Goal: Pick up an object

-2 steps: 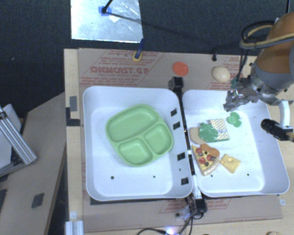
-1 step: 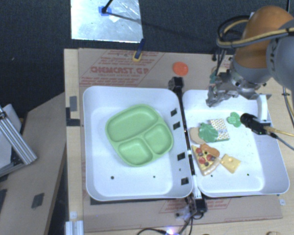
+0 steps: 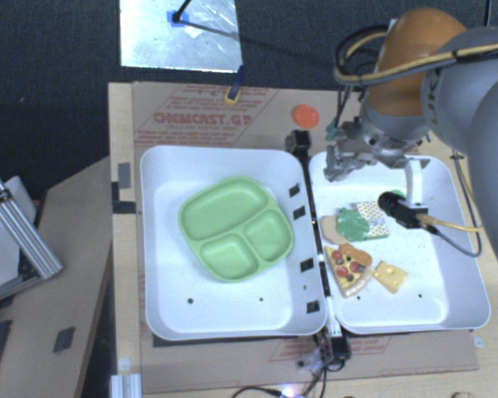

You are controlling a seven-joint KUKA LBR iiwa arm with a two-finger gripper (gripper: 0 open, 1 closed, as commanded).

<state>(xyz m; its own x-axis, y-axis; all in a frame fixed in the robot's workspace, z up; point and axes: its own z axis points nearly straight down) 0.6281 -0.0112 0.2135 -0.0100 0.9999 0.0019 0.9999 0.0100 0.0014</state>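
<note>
You see two white bins on the bench: the left bin carries one green divided plate with three compartments, lying near the middle of that bin with its long axis running from the far left corner toward the near right corner. The right bin carries four small things in its left half: one green leafy piece, one patterned flat card just beside and partly under it, one pizza slice and one yellow cheese wedge. The pizza slice lies near the left edge of the right bin, with its long axis running from far left to near right; its pointed tip looks toward the near edge and its crust toward the far left. The cheese wedge touches or almost touches the pizza slice on its right side. The gripper hangs over the far left corner of the right bin, and from this slanted view you cannot tell how its tips stand. The leafy piece and the card lie nearer to the near edge than the gripper, apart from it; the pizza slice and the cheese wedge lie still closer to the near edge. One orange disc rests on the bench beyond the far edge of the bins.
</note>
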